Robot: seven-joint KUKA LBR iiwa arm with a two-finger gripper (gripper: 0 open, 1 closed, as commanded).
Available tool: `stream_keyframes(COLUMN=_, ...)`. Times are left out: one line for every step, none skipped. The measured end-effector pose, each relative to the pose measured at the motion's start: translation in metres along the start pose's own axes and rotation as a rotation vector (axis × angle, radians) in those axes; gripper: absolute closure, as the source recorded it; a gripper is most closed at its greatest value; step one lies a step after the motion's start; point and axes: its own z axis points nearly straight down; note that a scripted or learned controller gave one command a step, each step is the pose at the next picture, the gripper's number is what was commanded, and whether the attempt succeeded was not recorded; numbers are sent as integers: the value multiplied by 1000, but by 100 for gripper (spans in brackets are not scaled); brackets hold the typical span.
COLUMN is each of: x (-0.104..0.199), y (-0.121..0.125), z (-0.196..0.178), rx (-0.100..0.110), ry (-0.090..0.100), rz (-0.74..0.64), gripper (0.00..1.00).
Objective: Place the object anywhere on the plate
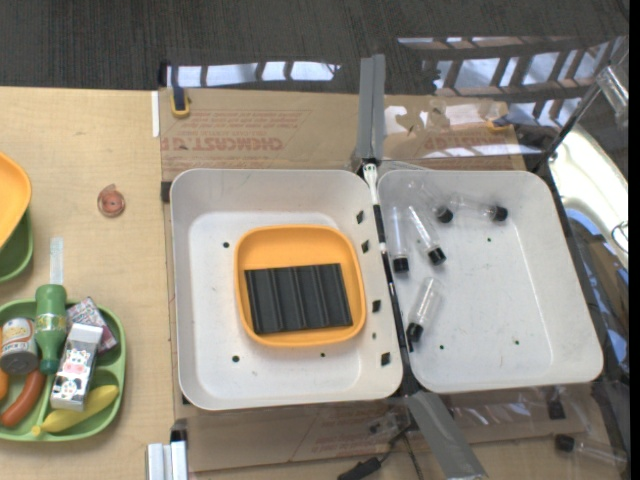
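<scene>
An orange square plate [296, 240] lies in the middle of the left white bin [200, 298]. A dark grey ribbed slab [302, 299] rests flat on the plate and covers most of its centre. In the right white bin [510, 318] lie several clear plastic tubes with black caps. Two tubes [398, 236] are close to the left wall, one tube [421, 309] is lower down, and two short pieces [441, 211] are near the back.
On the wooden bench to the left stands a green tray [100, 398] of toy food and bottles. An orange bowl [10, 203] and a small pink disc [111, 201] are near it. Flat cardboard [260, 133] lies behind the bins.
</scene>
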Motion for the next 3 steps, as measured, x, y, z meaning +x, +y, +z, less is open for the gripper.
stream_keyframes(x=-6, y=-3, z=0, rx=-1, ry=1, rz=-387, gripper=100)
stream_keyframes(x=-6, y=-3, z=1, rx=-1, ry=-1, rz=-742, gripper=100)
stream_keyframes(x=3, y=1, z=1, rx=0, ry=-2, rz=-945, gripper=100)
